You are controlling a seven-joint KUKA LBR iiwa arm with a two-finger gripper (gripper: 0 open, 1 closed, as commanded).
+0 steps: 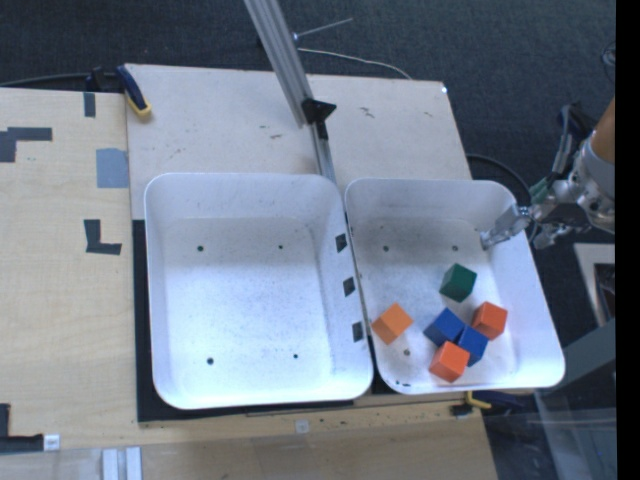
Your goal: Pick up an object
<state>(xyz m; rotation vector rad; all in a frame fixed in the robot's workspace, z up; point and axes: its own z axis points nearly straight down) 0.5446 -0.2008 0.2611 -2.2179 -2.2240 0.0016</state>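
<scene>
Two shallow white plastic bins sit side by side on the pale wooden bench, the left bin point(170, 298) and the right bin point(535, 308) touching along their inner walls. Six small cubes lie in the right bin, all gathered toward its near half. A dark green cube point(458, 282) sits farthest up, a little apart from the rest. Below it an orange cube point(489, 319) rests near the right wall, touching or just beside two blue cubes: one blue cube point(444, 326) to its left and a second blue cube point(472, 343) just beneath. A red-orange cube point(449, 361) lies against the lower blue ones, nearest the front rim. A lighter orange cube point(392, 322) sits alone by the dividing wall, clear of the cluster.

The grey two-finger gripper point(503, 226) hangs at the upper right rim of the right bin, well apart from every cube, with nothing between its fingers; how far they stand open I cannot tell, as they are small and blurred against the rim. That rim lies between it and the blocks.

A slanted grey metal rail point(280, 48) crosses the bench top and ends above the seam of the bins. A yellow-and-blue handled clamp point(133, 92) lies at the bench's far left corner.
</scene>
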